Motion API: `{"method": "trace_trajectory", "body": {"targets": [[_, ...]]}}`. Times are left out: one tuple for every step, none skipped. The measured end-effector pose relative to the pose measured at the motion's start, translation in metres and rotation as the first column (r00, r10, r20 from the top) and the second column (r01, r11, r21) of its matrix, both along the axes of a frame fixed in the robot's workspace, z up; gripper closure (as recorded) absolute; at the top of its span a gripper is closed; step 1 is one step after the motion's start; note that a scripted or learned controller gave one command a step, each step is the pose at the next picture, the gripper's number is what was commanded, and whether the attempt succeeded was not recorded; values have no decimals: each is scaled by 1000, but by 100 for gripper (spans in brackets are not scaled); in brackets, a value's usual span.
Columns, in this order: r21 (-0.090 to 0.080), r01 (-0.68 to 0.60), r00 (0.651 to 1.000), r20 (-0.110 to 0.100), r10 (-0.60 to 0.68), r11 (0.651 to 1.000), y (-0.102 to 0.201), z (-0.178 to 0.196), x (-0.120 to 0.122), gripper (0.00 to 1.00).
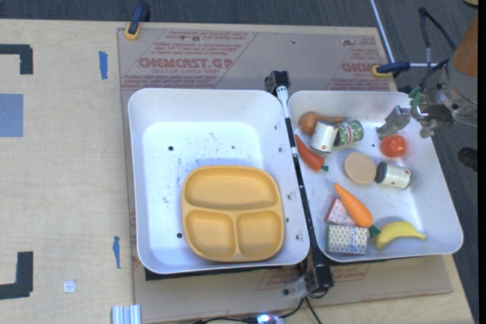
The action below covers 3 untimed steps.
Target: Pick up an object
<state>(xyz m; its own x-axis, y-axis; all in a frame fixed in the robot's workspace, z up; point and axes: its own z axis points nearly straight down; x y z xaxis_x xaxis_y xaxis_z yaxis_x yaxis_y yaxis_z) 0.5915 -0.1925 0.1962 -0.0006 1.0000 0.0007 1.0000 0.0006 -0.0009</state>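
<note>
— Camera view shows two white bins side by side on the tabletop (pixel 61 163); what sits in the left bin (pixel 152 125)?

— One yellow divided plate (pixel 233 212), lying flat toward its near side.

— And the right bin (pixel 444 216)?

— It carries the toys. A banana (pixel 399 233) lies at the near right, with a patterned box (pixel 347 239) just left of it and a carrot (pixel 354 206) slanting above the box. A tan round disc (pixel 360 168) sits mid-bin, touching a small white jar (pixel 393 176) on its right. A red tomato (pixel 392 146) rests nearer the far right wall. Along the far left are a green-labelled can (pixel 349 133), a white cup (pixel 325 136), a brown piece (pixel 310 121) and a red pepper (pixel 310 155) against the dividing wall.

— Where are the arm's jaws (pixel 406 120)?

— They hang over the far right part of that bin, just above and beside the tomato. Nothing shows between them. Whether they are released or clenched cannot be told.
</note>
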Motion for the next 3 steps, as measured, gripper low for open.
{"method": "trace_trajectory", "body": {"targets": [[-2, -1, 1000, 4, 1, 1000, -3, -110, 38, 0], [2, -2, 1000, 2, 2, 1000, 93, -110, 7, 0], [-2, 2, 1000, 4, -2, 1000, 96, -110, -7, 0]]}}
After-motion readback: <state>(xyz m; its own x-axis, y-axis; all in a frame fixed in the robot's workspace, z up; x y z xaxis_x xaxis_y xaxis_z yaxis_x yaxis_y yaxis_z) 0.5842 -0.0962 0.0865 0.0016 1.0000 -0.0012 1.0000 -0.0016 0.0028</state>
